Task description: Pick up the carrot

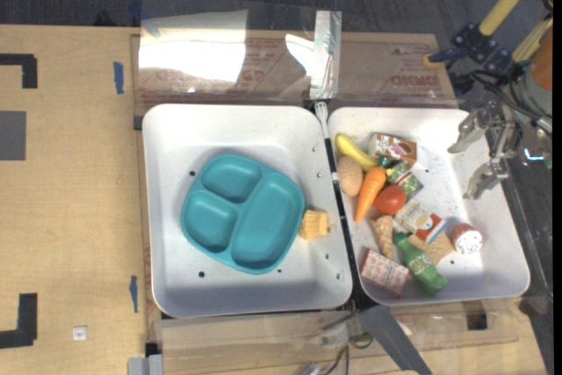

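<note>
The carrot (pixel 369 192) lies slanted in the right bin (pixel 492 281), near its left wall, touching a tan potato-like piece (pixel 350 179) on its left and a red tomato (pixel 390 200) at its right. One yellow banana (pixel 353 151) sits just above, with several small food boxes and a green item (pixel 423 270) heaped below. The left bin (pixel 167 145) holds one teal divided plate (pixel 243 212) and one yellow piece (pixel 314 225) beside it. The gripper (pixel 481 155) hovers over the right bin's upper right edge, fingers spread apart, nothing between them.
</note>
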`<action>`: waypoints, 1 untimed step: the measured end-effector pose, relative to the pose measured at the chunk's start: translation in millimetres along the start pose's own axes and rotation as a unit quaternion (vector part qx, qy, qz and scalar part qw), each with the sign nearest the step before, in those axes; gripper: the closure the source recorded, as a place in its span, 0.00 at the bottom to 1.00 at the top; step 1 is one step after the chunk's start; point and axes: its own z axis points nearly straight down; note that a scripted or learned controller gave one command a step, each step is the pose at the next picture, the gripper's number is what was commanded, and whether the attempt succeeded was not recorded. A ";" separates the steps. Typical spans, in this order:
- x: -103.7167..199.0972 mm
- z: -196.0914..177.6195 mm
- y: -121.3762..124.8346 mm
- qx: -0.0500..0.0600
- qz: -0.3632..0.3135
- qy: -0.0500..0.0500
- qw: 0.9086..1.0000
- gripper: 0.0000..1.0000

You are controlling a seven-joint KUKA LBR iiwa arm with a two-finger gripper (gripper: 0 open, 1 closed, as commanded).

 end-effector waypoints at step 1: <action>15.2 69.6 100.2 -0.003 0.026 0.003 1.000 0.00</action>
